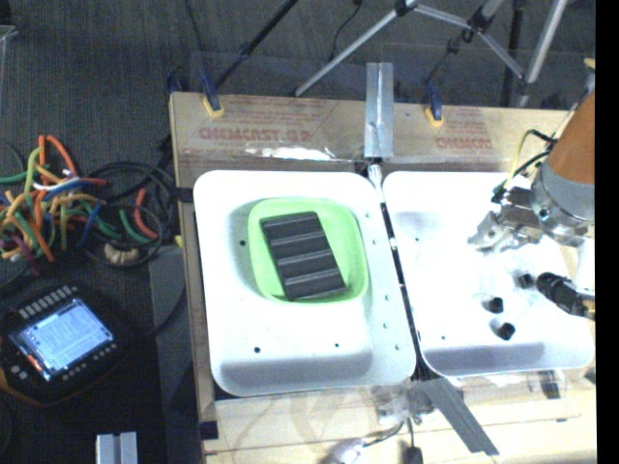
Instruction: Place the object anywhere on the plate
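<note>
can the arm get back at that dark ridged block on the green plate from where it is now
Probably yes: the dark ridged block lies uncovered on the green plate in the left bin, nothing above it. The gripper sits over the right bin.

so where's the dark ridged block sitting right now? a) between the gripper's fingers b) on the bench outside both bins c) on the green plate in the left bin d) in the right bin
c: the dark ridged block lies flat on the green plate inside the left bin, well apart from the gripper over the right bin.
</note>
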